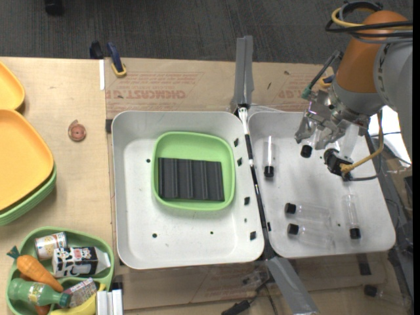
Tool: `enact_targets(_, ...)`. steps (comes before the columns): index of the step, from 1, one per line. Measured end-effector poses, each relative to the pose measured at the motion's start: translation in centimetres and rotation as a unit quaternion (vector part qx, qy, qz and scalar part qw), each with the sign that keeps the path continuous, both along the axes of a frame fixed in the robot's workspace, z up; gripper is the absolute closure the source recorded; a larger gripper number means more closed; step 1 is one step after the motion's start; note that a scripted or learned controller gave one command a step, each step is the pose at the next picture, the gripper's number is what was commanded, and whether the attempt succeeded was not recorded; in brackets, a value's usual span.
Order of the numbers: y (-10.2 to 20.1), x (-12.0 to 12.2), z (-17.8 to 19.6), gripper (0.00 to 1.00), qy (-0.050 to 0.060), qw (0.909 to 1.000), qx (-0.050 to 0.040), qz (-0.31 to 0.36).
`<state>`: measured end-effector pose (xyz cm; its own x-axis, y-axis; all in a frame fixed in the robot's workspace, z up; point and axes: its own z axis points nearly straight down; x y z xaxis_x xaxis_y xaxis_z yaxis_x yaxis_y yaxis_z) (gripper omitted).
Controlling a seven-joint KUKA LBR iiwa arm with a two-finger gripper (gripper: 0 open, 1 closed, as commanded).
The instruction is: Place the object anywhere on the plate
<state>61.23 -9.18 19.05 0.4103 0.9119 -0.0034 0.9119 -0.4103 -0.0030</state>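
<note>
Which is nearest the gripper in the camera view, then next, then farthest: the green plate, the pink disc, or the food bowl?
From the gripper:
1. Green plate, in the left bin.
2. Pink disc, on the bench left of the bins.
3. Food bowl, at the lower left corner.

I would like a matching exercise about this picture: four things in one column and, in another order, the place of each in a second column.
Things:
1. green plate
2. tool
3. toy carrot
4. small pink disc

Places:
A. in the green bowl at the lower left corner
B. above the right bin, near its upper edge
C. on the bare bench, left of the left bin
D. inside the left bin, with a dark ribbed block lying on it

Pairs: 1-D, 2-B, 3-A, 4-C
</note>
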Motion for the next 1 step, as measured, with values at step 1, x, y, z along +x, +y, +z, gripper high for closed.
enact_targets(1, 7.99, -4.82, 0.01, 1.00, 0.000, 0.9995, 0.0007, 0.032)
